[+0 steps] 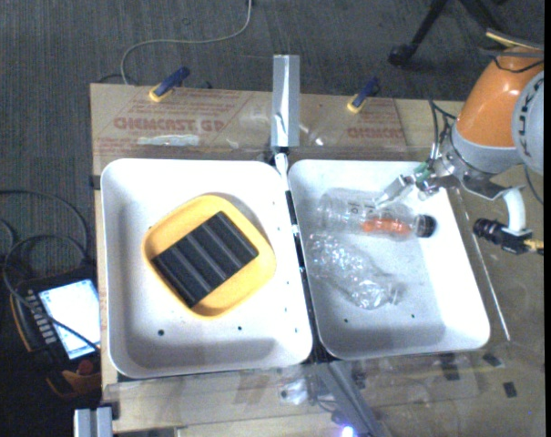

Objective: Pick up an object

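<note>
A clear plastic bottle (371, 217) with an orange label and a black cap lies on its side in the upper part of the right bin (439, 312). Just below it is a crumpled clear plastic piece (352, 269). A yellow block with a black ribbed top (211, 253) lies in the middle of the left bin (120, 185). My gripper (398, 189) reaches in from the upper right. It hangs just above the bottle's upper side, near the cap end. Nothing is visibly held.
The arm's orange band and grey wrist (494, 126) overhang the right bin's far right corner. A metal post (285, 98) stands at the back between the bins. Two clamps (168, 83) (363, 94) hold the cardboard backing. A small screen device (66, 315) lies on the floor at left.
</note>
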Robot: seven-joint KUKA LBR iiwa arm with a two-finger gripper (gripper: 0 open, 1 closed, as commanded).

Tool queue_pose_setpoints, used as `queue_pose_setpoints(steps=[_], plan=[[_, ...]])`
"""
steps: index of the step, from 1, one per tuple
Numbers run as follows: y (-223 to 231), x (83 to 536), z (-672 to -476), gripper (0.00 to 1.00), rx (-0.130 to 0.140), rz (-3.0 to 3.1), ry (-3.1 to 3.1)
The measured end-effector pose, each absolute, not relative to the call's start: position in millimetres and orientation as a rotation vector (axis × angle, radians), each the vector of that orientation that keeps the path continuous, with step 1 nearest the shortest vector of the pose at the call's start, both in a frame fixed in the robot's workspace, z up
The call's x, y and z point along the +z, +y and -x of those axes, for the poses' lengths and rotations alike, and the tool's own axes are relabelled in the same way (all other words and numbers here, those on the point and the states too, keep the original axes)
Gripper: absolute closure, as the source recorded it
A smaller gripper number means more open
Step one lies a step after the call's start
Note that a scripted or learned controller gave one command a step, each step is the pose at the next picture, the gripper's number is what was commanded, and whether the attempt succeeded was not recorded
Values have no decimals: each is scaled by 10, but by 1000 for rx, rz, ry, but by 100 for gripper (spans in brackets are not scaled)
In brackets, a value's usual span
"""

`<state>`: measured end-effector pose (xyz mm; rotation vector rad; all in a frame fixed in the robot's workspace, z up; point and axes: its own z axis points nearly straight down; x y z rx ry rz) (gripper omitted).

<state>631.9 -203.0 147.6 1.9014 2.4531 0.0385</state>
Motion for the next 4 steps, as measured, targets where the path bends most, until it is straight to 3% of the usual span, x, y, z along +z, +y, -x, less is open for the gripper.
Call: queue_pose_setpoints(steps=[1, 2, 3, 4], plan=[[-2034, 1449, -6351, 0, 45, -1854, 2481], [-2067, 1176, -6215, 0, 5, -1837, 2544], [-2194, 923, -5600, 0, 16, -1711, 2617], [-1270, 924, -5495, 0, 8, -1489, 2750]])
